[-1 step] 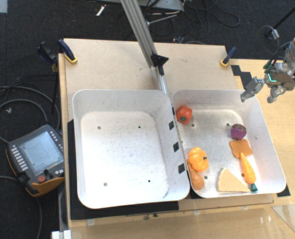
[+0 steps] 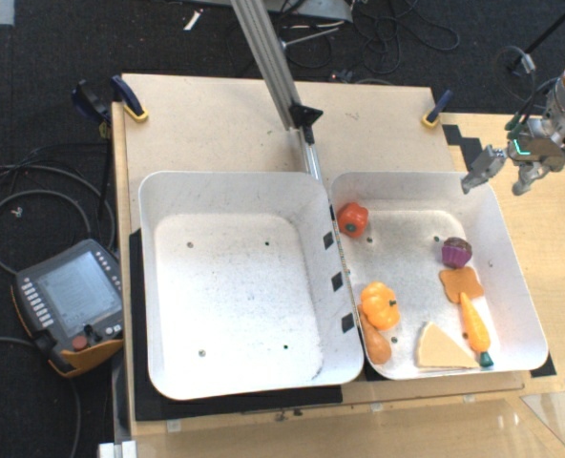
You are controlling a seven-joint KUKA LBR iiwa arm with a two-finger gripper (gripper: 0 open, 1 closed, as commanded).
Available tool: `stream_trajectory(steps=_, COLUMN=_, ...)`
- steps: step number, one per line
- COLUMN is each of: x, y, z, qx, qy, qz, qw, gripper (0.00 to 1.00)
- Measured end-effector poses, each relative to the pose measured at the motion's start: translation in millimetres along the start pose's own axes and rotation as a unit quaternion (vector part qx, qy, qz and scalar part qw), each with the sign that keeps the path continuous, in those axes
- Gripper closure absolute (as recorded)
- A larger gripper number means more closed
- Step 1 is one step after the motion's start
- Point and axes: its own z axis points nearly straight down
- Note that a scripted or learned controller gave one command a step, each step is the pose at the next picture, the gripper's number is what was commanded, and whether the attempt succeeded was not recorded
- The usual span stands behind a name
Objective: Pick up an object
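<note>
My gripper (image 2: 504, 173) hangs open above the far right corner of the right bin (image 2: 411, 225), with nothing between its two grey fingers (image 2: 480, 170). In that bin lie a red tomato (image 2: 353, 218) near the far left, a purple onion (image 2: 457, 251) at the right, a tan bread slice (image 2: 459, 282), an orange carrot (image 2: 474, 324) with a green tip, a small orange pumpkin (image 2: 379, 304), a brown sausage-like piece (image 2: 377, 344) and a yellow cheese wedge (image 2: 443, 347).
The left bin (image 2: 235, 284) lies beside the right one, sharing a raised middle rim. A slanted metal bar (image 2: 268, 51) reaches down to the far edge between the bins. A teach pendant (image 2: 71, 299) rests off the bench at the left. Clamps (image 2: 131, 98) hold the board's far corners.
</note>
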Motion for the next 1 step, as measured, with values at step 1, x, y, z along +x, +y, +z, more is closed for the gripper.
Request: stream_trajectory(steps=1, x=-2.5, y=5.2, z=62.1, qx=0.002, qy=0.001, qz=0.002, qw=1.0000, gripper=0.00)
